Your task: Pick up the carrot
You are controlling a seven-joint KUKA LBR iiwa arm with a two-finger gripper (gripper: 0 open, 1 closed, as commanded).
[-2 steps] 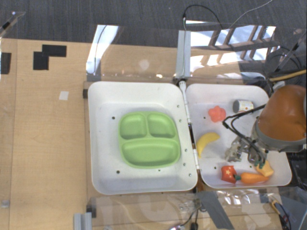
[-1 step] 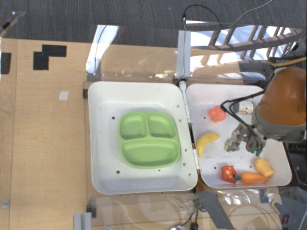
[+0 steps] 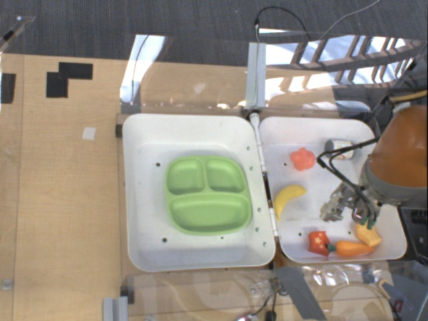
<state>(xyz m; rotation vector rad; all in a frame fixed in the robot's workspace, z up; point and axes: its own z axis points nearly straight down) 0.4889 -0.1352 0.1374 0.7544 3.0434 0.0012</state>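
The gripper (image 3: 348,206) hangs low in the right bin (image 3: 294,246), under the grey wrist and its orange band; its metal parts blur together from this height, so I cannot tell whether it is spread or pressed together, and nothing shows pinched in it. The carrot (image 3: 351,249) lies just below the tool in the camera view, toward the bin's near wall, flat and lengthways; its thick end touches or nearly touches a red pepper (image 3: 319,242) on the side away from the arm, and a small yellow wedge (image 3: 368,235) sits just beside its tapered end, on the arm's side.

By its look it is a toy piece — light, stiff and smooth, likely to skid or roll under a glancing touch rather than dent; the best hold, I judge, is across the middle of its length, jaws closing over the narrow width, clear of both neighbours. The crowding at each end leaves little room for a wide approach.

Counted: one carrot, one red pepper, one yellow wedge, one banana (image 3: 287,198) out beyond the tool on the side away from the arm, one pinkish-orange lumpy piece (image 3: 303,159) farther off toward the bin's far wall, one small pale object (image 3: 338,146) near it that I cannot identify; two white bins, and one green divided plate (image 3: 208,194) in the left bin (image 3: 144,179), well apart from the tool.
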